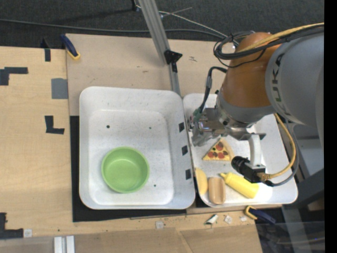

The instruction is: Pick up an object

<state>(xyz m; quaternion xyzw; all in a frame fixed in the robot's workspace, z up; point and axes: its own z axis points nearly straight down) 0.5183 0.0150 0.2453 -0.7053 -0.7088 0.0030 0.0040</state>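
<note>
Two bins sit side by side on the bench (pixel 126 51). The left bin (pixel 131 101) contains a bowl (pixel 125 169) near its front. The right bin (pixel 281 191) contains a pizza slice (pixel 218 152), with a banana (pixel 201 179), a hot dog (pixel 216 190) and a squeeze bottle (pixel 240 184) in front of it, left to right.
</note>
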